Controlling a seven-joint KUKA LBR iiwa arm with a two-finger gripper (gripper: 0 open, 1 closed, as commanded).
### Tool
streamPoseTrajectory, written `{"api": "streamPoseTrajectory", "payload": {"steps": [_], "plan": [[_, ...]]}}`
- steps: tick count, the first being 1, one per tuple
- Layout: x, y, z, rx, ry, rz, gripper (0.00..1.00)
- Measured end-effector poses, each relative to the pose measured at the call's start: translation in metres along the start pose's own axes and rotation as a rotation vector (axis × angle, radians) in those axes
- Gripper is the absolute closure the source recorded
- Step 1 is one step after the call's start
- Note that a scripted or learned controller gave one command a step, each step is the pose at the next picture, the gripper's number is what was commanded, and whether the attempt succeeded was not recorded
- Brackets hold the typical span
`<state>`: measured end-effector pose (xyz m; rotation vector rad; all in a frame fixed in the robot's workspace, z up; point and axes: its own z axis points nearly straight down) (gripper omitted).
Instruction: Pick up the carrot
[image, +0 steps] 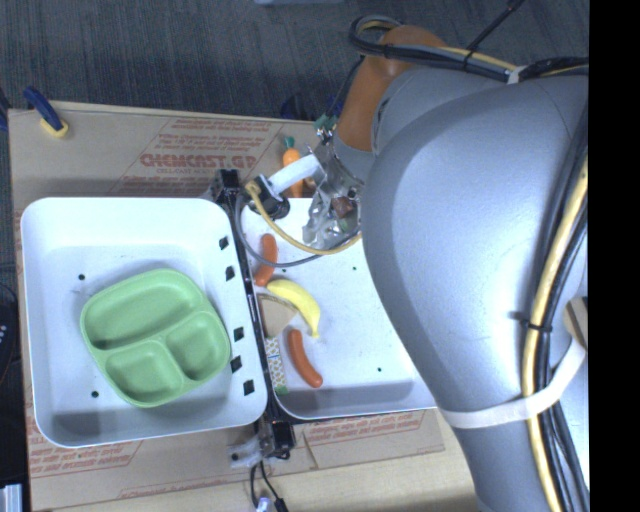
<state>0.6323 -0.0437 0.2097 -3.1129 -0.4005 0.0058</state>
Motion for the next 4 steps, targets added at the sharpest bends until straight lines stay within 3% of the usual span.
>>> {"api": "streamPoseTrajectory", "payload": {"steps": [1, 2, 3, 4], "plan": [[-0.090, 0.090, -0.087, 0.000, 0.001, 0.052, 1.00], [-0.133, -0.019, -0.091, 0.002, -0.001, 0.047, 1.00], [-0.113, 0.034, -0.095, 0.000, 0.001, 0.051, 1.00], [-0.143, 0.069, -0.162, -0.001, 0.001, 0.031, 1.00]]}}
